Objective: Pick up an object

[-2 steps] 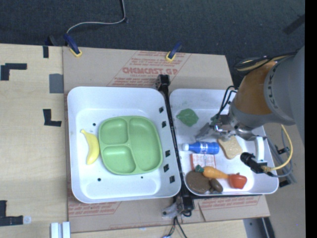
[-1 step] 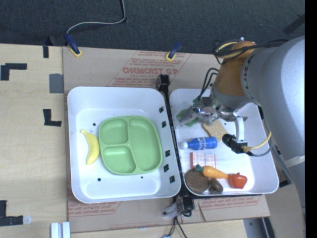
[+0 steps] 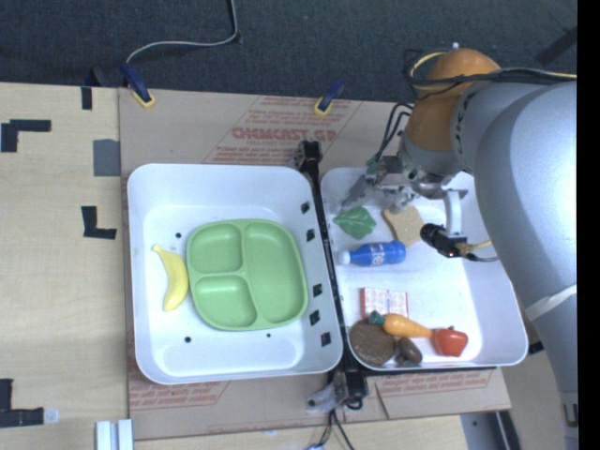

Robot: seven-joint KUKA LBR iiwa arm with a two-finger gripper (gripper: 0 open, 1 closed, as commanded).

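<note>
Gripper [image 3: 375, 187]: low over the far left corner of the right bin, hanging under the arm's orange band. I cannot tell its state from here; the metal parts blur together and nothing shows as held.

Arm [image 3: 525, 186]: grey and bulky, reaching in from the right and covering the right bin's far right side.

Right bin [image 3: 487, 293]: white and shallow, holding all the small items.

Green piece [image 3: 356, 221]: a leaf-like toy just below the gripper, the nearest thing to it. Touching or apart, I cannot tell.

Bread [image 3: 403, 223]: a tan slice just right of the green piece.

Bottle [image 3: 375, 253]: blue, lying on its side nearer the camera than the green piece.

Box [image 3: 384, 301]: small, red and white, lying flat near the bin's middle.

Front cluster: a carrot [image 3: 409, 326], a red pepper [image 3: 451, 341] and a brown cookie [image 3: 373, 343] close together by the near rim.

Left bin [image 3: 150, 251]: holds a green plate [image 3: 248, 275] with compartments and a banana [image 3: 173, 277] beside its left edge.

Step in hand: I judge this the approach, with the gripper down among the far items and nothing lifted yet.

Next move: likely to settle on the green piece or the bread, close squarely on it and rise straight up. The neighbours crowd in, so a clean grasp needs care.
</note>
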